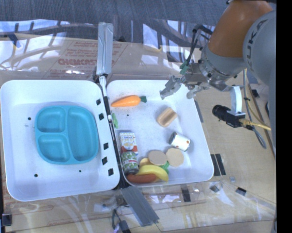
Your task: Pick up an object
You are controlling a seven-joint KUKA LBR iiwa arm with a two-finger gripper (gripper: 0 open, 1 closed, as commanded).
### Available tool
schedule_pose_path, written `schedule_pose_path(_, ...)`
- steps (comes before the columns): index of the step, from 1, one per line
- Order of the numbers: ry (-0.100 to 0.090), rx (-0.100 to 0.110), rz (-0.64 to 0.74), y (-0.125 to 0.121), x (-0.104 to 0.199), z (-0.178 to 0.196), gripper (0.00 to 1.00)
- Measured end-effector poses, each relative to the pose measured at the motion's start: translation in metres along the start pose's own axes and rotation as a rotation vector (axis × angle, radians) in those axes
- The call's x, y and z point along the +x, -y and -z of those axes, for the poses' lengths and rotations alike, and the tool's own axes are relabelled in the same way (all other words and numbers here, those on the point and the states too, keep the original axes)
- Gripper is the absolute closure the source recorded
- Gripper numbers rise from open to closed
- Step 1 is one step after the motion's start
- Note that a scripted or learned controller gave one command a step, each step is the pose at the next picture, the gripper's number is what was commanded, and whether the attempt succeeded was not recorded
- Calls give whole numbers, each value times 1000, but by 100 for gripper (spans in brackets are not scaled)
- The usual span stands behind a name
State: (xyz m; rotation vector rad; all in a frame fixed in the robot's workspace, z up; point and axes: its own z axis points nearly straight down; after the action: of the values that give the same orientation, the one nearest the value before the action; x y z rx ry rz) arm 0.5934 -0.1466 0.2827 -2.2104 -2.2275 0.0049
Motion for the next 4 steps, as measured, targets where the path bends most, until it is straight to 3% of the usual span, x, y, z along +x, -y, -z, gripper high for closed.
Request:
schedule_pose_path(1, -3, 13, 140, -49, 35, -178, 0)
schedule_pose_path(2, 1, 1, 313, -13, -55, -179, 0)
schedule_pose_path(3, 0, -3, 318, -65, -23, -191, 0)
schedule_pose_path(4, 0, -2, 233, -36, -32, -172, 0)
